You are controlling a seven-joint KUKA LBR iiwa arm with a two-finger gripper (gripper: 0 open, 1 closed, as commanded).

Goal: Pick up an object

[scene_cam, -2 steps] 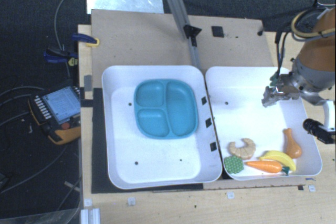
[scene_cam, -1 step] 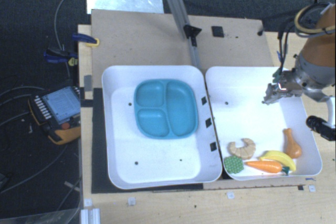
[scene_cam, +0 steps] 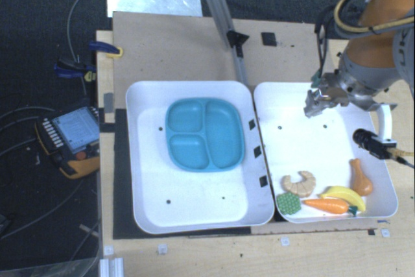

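- Camera view, looking down at a slant: the grey arm (scene_cam: pixel 373 68) with its orange band reaches in from the right, and its hand (scene_cam: pixel 318 104) hangs over the upper part of the right bin (scene_cam: pixel 285 107).
- Whether the hand is released or clenched cannot be told from this angle (it shows as a small grey lump against the white floor).
- The things to pick all lie huddled in the near right corner of the right bin, well apart from the hand.
- A pale brown croissant (scene_cam: pixel 299 183) lies leftmost in that huddle, with a green broccoli piece (scene_cam: pixel 289 203) just below it, against the bin's near left corner.
- An orange carrot (scene_cam: pixel 326 205) lies flat along the near wall, and a yellow banana (scene_cam: pixel 343 194) rests just behind it, touching or nearly so.
- A brown drumstick-shaped piece (scene_cam: pixel 360 178) stands off to the right of the banana, its thin end pointing up the picture.
- The left bin (scene_cam: pixel 194 198) bears a blue divided plate (scene_cam: pixel 205 134) with three compartments, set toward its far half.
- Both bins sit side by side on a tan worktop (scene_cam: pixel 175 48); a grey metal pole (scene_cam: pixel 217 3) runs slantwise across the worktop's far part.
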